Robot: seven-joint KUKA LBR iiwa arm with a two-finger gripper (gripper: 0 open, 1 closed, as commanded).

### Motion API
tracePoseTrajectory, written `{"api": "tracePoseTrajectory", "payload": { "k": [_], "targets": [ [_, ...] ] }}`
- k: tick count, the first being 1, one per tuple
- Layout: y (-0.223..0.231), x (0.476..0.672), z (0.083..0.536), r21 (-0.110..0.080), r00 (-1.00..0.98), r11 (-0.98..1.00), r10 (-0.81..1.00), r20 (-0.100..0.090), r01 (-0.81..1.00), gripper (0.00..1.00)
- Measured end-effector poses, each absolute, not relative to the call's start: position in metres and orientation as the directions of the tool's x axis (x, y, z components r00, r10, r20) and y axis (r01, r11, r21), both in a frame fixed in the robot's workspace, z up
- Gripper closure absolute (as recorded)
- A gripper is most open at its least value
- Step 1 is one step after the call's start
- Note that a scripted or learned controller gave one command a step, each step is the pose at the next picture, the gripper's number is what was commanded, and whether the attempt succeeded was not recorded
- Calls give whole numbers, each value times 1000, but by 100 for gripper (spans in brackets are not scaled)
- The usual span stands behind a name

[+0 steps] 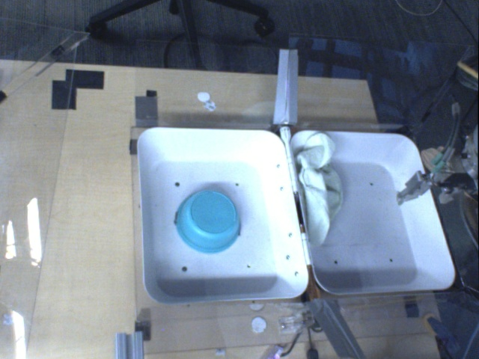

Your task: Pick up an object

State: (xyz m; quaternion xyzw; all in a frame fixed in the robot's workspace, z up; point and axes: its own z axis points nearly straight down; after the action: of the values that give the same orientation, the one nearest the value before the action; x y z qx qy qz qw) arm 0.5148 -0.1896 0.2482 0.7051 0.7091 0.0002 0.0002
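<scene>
The bench [75, 223] carries 2 shallow white bins side by side, and I go from its near edge to its far edge.

Just past the near edge, between the 2 bins, some small clear and white bits [258, 324] lie on the wood.

In the left bin [161, 155], a blue bowl [209, 221] stands upside down on the floor. It sits a little toward the near left part, apart from all 4 walls.

In the right bin [389, 152], a white cloth [318, 185] lies crumpled along the left wall, touching the divider between the bins. It reaches from about the middle of that wall up to the far left corner, where it is bunched into a thicker lump. The other part of this bin's floor shows only a few small dark holes.

At the right edge of the right bin, about half way between its near and far walls, the claw [413, 188] comes in over the rim. A grey finger [411, 189] points toward the bin floor, low and to the left. Nothing is seen between the fingers, and I cannot tell if the claw is released or clenched, because the wrist parts and cables behind it hide the shape. It is well apart from the cloth and far from the bowl.

Beyond the bins, a grey metal post [287, 88] lies on the bench in line with the divider. A small white piece [204, 98] lies to the left of it, and black tape marks [75, 86] sit near the far left corner.
</scene>
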Motion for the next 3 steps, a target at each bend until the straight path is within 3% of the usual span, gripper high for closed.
{"api": "tracePoseTrajectory", "payload": {
  "k": [1,2,3],
  "targets": [
    [-189,517,258,3,-11,11,1000,-1,1000,100],
    [-185,657,143,1,-10,10,1000,-1,1000,100],
    [-137,656,249,4,70,-70,998,-2,998,100]
  ]
}}
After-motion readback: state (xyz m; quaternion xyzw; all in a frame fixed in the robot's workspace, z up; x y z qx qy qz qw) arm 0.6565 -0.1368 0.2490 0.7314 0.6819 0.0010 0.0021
